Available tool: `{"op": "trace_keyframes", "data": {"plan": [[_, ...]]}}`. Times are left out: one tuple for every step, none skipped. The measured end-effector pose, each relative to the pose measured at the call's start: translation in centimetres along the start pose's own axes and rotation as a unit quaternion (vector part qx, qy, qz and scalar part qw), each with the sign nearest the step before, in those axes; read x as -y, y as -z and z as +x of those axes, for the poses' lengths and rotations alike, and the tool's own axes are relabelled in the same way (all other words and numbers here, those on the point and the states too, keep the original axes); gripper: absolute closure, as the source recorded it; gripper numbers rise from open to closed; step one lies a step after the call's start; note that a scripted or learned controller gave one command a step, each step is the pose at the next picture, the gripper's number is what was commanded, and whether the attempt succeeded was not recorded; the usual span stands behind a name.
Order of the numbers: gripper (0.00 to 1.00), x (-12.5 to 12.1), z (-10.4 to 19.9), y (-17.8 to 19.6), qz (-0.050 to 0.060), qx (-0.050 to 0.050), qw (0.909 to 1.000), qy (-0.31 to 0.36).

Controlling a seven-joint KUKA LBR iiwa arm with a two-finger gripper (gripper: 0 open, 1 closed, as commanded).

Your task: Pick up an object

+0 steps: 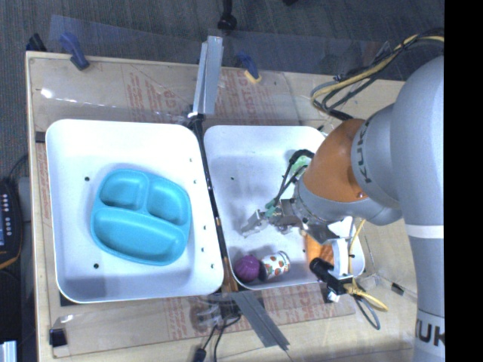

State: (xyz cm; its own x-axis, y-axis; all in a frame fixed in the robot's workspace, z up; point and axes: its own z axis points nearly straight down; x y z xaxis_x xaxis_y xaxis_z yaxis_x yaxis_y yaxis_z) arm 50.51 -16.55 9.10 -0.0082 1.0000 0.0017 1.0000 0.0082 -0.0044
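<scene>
Pincer (255,221) is down inside the right bin (234,153), fingers look spread apart with nothing between them, hovering over bare white floor. Objects sit just below it along the bin's near wall: a purple ball-ish thing (247,267) touching a small patterned can (276,265) lying on its side. Left bin (68,145) has a blue divided tray (142,215). Both bins rest on the tabletop (113,78).

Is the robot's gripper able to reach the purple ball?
Probably yes. The gripper hangs just above the purple ball in the same right bin, with nothing between them; only a small can sits beside the ball.
</scene>
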Motion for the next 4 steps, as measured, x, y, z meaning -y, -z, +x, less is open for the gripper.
{"op": "trace_keyframes", "data": {"plan": [[0.0,2.9,2.1,0.0,-0.001,0.0,1.0,0.0],[1.0,2.9,2.1,1.0,0.0,0.0,1.0,0.002],[1.0,1.6,-3.9,0.0,-0.001,0.0,1.0,-0.001],[0.0,1.6,-3.9,0.0,-0.001,0.0,1.0,-0.001]]}}
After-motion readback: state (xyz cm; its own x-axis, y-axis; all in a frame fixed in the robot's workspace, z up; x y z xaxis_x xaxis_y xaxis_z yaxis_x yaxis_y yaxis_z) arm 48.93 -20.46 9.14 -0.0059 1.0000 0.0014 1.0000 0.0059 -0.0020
